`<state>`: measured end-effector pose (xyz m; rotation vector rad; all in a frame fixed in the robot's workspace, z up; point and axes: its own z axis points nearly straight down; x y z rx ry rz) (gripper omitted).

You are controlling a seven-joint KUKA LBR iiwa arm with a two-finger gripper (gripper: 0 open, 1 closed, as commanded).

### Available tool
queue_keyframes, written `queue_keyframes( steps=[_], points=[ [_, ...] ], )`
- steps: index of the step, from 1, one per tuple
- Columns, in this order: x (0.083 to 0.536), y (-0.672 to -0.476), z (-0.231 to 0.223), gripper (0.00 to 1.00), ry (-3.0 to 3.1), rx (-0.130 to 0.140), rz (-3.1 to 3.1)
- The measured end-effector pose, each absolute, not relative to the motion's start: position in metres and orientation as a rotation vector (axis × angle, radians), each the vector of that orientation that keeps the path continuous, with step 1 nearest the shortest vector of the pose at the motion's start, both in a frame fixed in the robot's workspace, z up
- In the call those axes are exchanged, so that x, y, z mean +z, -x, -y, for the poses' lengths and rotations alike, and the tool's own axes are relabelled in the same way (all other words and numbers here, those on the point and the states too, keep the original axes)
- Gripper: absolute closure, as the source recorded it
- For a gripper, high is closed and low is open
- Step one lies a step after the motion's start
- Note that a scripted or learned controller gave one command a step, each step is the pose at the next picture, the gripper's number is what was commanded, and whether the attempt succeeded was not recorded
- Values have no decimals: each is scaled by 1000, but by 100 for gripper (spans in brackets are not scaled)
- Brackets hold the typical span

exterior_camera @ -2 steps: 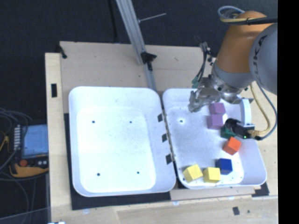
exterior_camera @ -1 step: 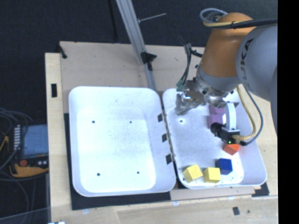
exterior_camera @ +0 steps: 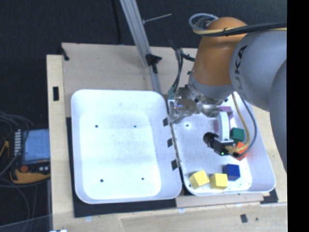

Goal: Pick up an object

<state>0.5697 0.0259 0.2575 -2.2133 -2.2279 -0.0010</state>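
My gripper [exterior_camera: 179,108] hangs low over the far left corner of the right bin [exterior_camera: 195,151], close to the wall shared with the left bin. Under the wrist nothing shows between the jaws. Two yellow blocks [exterior_camera: 199,179] [exterior_camera: 219,180] lie side by side at the bin's near edge, and a blue block [exterior_camera: 232,171] sits just right of them. A green block [exterior_camera: 237,133] and an orange piece [exterior_camera: 241,152] lie toward the right wall. A purple piece [exterior_camera: 226,113] peeks out beneath the arm.
The left bin [exterior_camera: 77,129] stands beside the right one on the bench. A slanted metal rail [exterior_camera: 137,30] runs from the back down to the bins' shared far corner. The arm's grey and orange bulk covers the right bin's far right part.
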Motion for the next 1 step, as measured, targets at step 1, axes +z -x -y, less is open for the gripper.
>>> queue_keyframes(
  steps=[1],
  points=[
    [257, -552, -65, 100, 2214, -1, 2227]
  ],
)
